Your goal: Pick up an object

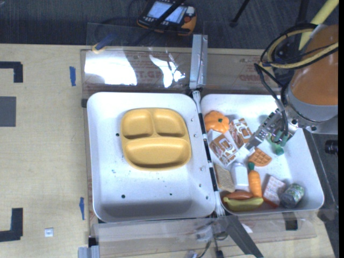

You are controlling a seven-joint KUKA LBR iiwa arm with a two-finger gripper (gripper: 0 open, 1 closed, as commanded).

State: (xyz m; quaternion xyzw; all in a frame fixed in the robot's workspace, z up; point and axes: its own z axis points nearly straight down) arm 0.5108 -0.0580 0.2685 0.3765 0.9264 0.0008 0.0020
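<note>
The right bin (309,155) holds several toy foods: an orange pumpkin (216,121), two brown-and-white snack packs (223,145) (241,130), a waffle (260,158), a carrot (255,183), a banana (243,203) and a grey can (292,194). My gripper (260,137) hangs low over the middle of this bin, slanting down to the left. Its tip is just above the waffle and right of the snack packs. Nothing is visibly held in it. The grey and orange arm (317,85) covers the bin's back right corner.
The left bin (107,187) holds a yellow divided plate (156,137). A pink packet (273,188) and a cracker (224,177) lie near the right bin's front. A metal divider (198,63) stands behind the bins. Cables (285,47) loop by the arm.
</note>
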